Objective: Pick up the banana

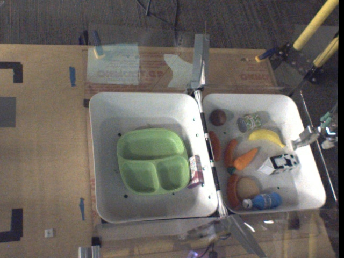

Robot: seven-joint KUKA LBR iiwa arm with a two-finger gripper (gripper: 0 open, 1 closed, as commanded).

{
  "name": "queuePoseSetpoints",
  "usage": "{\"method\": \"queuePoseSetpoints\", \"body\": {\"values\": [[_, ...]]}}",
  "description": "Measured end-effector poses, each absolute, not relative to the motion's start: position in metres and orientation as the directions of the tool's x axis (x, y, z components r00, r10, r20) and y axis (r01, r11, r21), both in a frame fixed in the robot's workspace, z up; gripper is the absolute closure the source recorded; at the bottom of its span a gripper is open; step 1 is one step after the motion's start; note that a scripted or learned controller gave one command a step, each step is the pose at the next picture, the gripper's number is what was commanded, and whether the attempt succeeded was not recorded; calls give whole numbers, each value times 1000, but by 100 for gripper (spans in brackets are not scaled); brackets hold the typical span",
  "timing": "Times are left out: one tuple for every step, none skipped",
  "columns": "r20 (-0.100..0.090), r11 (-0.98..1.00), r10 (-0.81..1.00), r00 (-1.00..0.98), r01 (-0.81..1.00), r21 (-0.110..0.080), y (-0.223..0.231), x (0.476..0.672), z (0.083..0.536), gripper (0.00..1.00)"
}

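Note:
The yellow banana (266, 137) lies in the right bin (309, 192), in its upper middle part, curved with its ends pointing down. My gripper (307, 138) is at that bin's right rim, a short way right of the banana's right tip and apart from it. Nothing shows in its hold.
Around the banana lie a green can (250, 122), a dark round fruit (217, 117), a carrot (246, 158), a black-and-white carton (282, 163), red sausages (230, 150), a tan ball (248, 187) and a blue bottle (266, 200). The left bin holds a green divided plate (153, 160) and a small packet (195, 171).

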State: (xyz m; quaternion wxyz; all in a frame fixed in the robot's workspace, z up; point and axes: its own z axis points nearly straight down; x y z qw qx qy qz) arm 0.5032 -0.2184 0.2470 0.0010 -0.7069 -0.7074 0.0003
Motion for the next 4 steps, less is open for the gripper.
{"method": "queuePoseSetpoints", "body": {"values": [[0,32,999,-32,999,0,-222,550,165,0],[-2,149,989,-149,989,4,-183,602,86,0],[-2,149,989,-149,989,4,-184,602,97,100],[-2,11,1000,-11,1000,4,-121,668,202,100]]}}
